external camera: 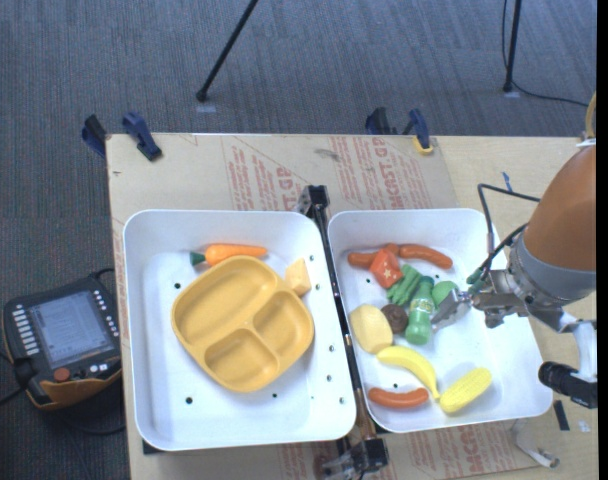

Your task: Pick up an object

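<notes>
Seen from above at a slant: a cardboard-topped bench [274, 168] bearing two white bins side by side. In the left bin [149, 368], a yellow divided plate [242, 321], with a carrot [229, 253] and a yellow wedge [298, 276] just beside its far edge. In the right bin [519, 388], a tight heap of toy food: two sausages, a potato [369, 326], a banana [412, 366], a corn cob [464, 389], a green bottle [421, 313]. Reaching in from the right, the grey and orange arm [569, 233], its gripper [452, 310] low and close beside the green bottle, likely the target. Cannot tell the pincer's state, open or closed. Nothing visibly held. Likely risks: a smooth, rounded bottle slipping free, or crowded neighbours nudged and blocking a clean grip.
</notes>
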{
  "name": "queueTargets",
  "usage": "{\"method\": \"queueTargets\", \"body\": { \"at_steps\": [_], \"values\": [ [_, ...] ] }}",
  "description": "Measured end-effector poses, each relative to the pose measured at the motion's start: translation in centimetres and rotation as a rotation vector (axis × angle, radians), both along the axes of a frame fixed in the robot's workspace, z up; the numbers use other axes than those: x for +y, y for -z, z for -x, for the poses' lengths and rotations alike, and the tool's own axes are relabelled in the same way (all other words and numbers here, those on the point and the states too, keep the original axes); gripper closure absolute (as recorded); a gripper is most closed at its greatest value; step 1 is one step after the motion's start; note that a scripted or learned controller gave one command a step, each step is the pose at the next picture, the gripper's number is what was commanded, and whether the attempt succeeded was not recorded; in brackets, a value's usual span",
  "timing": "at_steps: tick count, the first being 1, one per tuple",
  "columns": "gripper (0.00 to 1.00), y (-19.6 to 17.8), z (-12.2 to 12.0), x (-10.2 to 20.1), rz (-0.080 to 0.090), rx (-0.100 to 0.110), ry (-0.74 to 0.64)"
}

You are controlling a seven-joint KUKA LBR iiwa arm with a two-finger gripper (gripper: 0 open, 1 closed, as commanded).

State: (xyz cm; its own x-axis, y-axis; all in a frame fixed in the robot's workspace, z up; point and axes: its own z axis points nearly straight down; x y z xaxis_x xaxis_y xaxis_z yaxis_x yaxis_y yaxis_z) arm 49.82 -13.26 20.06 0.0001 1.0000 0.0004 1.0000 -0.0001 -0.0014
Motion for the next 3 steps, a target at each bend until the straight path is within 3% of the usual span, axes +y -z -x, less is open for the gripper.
{"method": "queueTargets", "body": {
  "at_steps": [1, 2, 3],
  "values": [
    [0.00, 10.0, -10.1, 2.6, -0.001, 0.001, -0.264],
    [1.00, 8.9, -10.1, 2.5, -0.002, 0.000, -0.260],
    [1.00, 1.3, -6.8, 8.0, -0.001, 0.000, -0.139]
  ]
}}
